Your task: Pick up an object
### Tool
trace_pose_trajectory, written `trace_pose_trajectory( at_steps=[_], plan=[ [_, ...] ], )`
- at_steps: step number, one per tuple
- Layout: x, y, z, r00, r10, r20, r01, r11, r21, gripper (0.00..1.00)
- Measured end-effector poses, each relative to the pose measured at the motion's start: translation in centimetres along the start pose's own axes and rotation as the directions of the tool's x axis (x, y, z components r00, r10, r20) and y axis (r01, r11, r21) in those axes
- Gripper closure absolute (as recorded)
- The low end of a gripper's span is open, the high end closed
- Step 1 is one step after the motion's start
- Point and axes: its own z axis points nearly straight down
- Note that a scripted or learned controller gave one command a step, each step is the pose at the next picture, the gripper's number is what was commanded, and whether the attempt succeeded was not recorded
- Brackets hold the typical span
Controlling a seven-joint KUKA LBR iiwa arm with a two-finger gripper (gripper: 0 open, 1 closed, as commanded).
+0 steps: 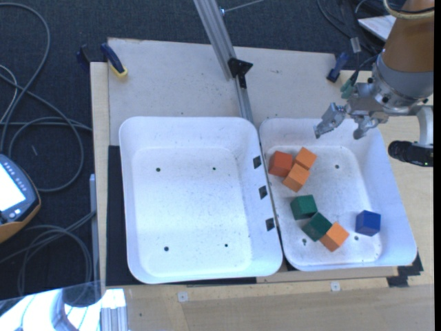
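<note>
The arm (408, 33) came in from three o'clock, and its jaws hung spread apart with nothing between them, poised above the twelve o'clock rim of the right bin (393, 185). The gripper (342, 123) sat over that far rim, its two fingers (328, 124) angled downward, clear of every block.

Inside the right bin lay seven blocks. Toward eleven o'clock of the bin's floor, a red-orange block (280, 163) touched a pair of orange blocks (300, 169), one just above the other. Near the bin's centre lay a green block (303, 206), and just at its five o'clock a darker green block (318, 225) pressed against another orange block (335, 236). A blue block (368, 223) stood apart toward four o'clock, near the bin's wall.

The left bin (138, 143) lay side by side with the right one on the worktop (172, 67). A metal rail (215, 26) ran from twelve o'clock down toward the seam between the bins. A blue-and-yellow clamp (114, 59) gripped the worktop's ten o'clock corner, and cables (41, 116) trailed over the dark floor at nine o'clock.
</note>
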Motion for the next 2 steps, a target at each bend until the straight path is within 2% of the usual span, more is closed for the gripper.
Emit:
trace_pose_trajectory(
  at_steps=[1, 2],
  plan=[
    [2.1, -0.3, 9.9, 1.0, 0.002, -0.001, -0.002, 1.0, 0.006, 0.0],
    [2.0, 0.0, 8.3, 1.0, 0.003, 0.0, -0.003, 1.0, -0.006, 1.0]
  ],
)
